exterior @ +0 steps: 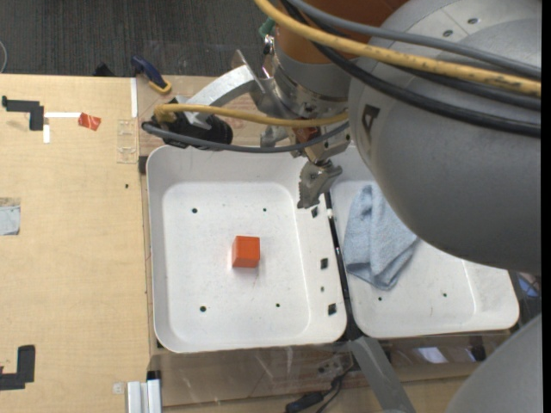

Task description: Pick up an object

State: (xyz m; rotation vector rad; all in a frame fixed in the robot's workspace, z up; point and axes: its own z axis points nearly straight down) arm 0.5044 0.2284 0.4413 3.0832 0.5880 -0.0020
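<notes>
A small orange cube [246, 252] lies near the middle of the left white bin [181, 317]. A light blue cloth [376, 237] lies crumpled in the right bin [482, 312], at its left side. My gripper [312, 181] hangs over the divide between the two bins, near their far edge, up and to the right of the cube and just left of the cloth. Nothing shows between its fingers. The grey arm and its orange band cover the upper right of the view.
A tan wooden board [69, 256] borders the left bin on the left, with a small red tag [89, 121] and black marks on it. Yellow and black cables [198, 132] run along the far edge of the left bin.
</notes>
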